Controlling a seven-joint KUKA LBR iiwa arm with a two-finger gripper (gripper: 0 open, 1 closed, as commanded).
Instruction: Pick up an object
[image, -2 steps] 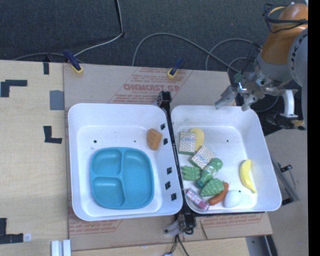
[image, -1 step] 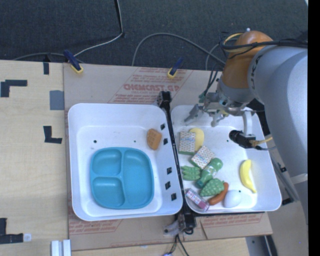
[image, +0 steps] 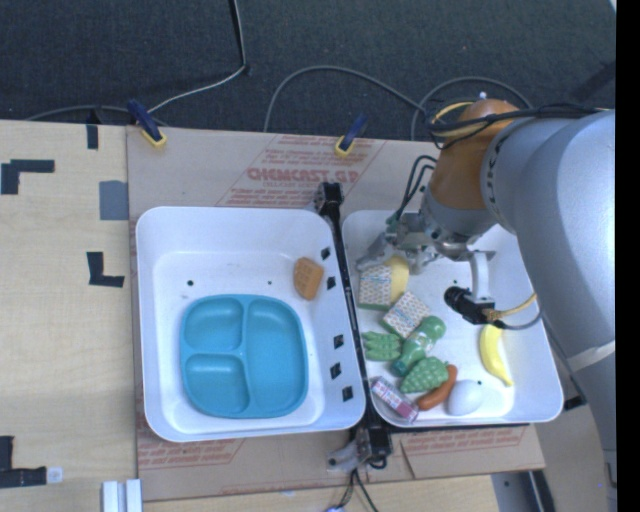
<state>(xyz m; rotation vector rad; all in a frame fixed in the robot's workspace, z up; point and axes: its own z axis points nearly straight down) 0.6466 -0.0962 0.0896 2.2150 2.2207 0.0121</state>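
My gripper (image: 398, 250) hangs low over the back left part of the right bin (image: 530, 400), under the orange wrist band. Directly beneath it lie a small yellow piece (image: 399, 272) and a checkered packet (image: 376, 288); whether it touches either is unclear. A second checkered packet (image: 404, 313) lies just in front of them. Further forward are several green toy vegetables (image: 420, 342), a banana (image: 493, 353), a white egg (image: 464, 397), an orange piece (image: 437, 391) and a pink tube (image: 393, 397).
The left bin (image: 160, 250) holds a blue divided plate (image: 243, 355) and a tan bread-like piece (image: 308, 278) near its right wall. The big grey arm (image: 570, 220) covers the right bin's far right side. Cables run along the bench's back edge.
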